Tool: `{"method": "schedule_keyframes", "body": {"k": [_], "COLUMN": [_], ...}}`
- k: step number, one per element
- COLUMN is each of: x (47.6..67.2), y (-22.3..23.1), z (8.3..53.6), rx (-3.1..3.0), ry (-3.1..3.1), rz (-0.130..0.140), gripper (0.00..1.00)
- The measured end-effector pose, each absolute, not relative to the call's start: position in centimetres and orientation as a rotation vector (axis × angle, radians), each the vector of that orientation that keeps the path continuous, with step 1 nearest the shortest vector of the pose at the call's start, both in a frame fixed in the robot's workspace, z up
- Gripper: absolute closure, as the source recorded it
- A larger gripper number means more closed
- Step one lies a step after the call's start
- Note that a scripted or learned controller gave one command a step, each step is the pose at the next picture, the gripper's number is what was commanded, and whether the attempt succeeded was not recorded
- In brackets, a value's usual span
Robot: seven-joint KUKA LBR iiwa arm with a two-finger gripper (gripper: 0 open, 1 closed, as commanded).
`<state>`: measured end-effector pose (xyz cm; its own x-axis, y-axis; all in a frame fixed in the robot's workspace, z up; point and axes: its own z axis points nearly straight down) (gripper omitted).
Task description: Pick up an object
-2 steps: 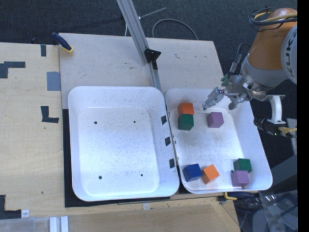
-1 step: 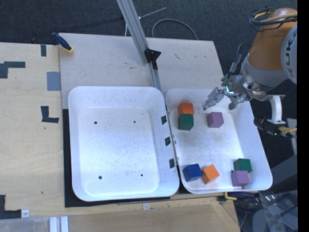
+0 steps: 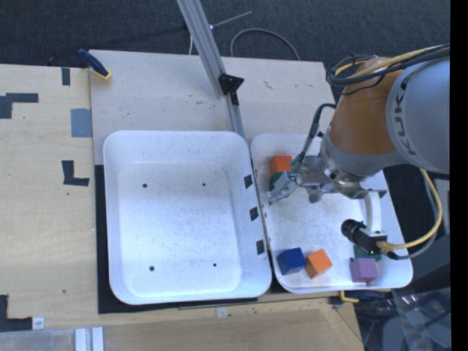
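My gripper [image 3: 281,187] hangs low over the far left part of the right bin [image 3: 333,221], reaching in from the right. An orange block [image 3: 278,164] lies just behind it, close to the bin's left wall. A small green piece [image 3: 276,178] shows right at the gripper's tip; whether it is held cannot be made out. Along the near edge of this bin lie a blue cube [image 3: 291,260], an orange cube [image 3: 318,263] and a purple cube [image 3: 363,270].
The left bin [image 3: 175,218] sits beside the right one, their rims touching. A grey metal pole [image 3: 205,35] slants down to the bins' far junction. A black cylinder [image 3: 353,230] and cables hang from the arm over the right bin's near right side.
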<state>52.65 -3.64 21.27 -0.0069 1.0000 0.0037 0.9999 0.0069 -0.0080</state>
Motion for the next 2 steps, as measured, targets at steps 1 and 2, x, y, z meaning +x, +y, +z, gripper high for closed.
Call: {"method": "schedule_keyframes", "body": {"k": [1, 2], "x": [60.8, 60.3], "y": [-7.3, -7.9], "z": [31.8, 18.7], "rx": [-2.226, -2.217], "ry": [-2.231, -2.216], "rz": [-0.008, 0.011], "gripper": [0.0, 0.0]}}
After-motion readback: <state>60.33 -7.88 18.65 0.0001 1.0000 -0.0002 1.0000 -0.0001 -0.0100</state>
